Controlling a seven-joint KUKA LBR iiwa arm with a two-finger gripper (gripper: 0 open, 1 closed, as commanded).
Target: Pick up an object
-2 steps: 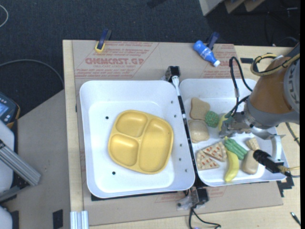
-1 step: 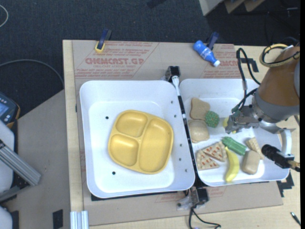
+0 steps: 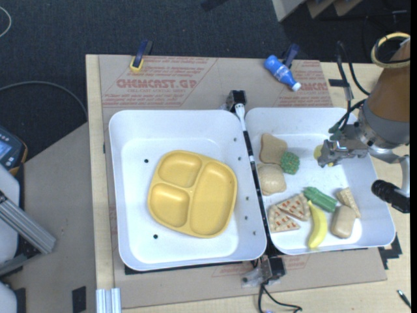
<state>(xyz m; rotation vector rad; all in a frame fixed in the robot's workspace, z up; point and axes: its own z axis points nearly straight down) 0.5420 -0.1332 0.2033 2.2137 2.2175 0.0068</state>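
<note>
The right bin holds several toy foods. Two tan bread-like pieces lie at its left side, with a green broccoli between them. Nearer the front are waffle-patterned triangles, a green cucumber, a yellow banana and another tan piece. My gripper hangs over the right bin's far right part, above bare white floor, right of the broccoli. A small yellow-green bit shows at its left edge; whether it is held is unclear.
The left bin carries a yellow three-compartment plate. A blue-and-white bottle lies on the cardboard behind the right bin. Clamps sit at the bench's far edge and between the bins. The arm's grey and orange wrist comes in from the right.
</note>
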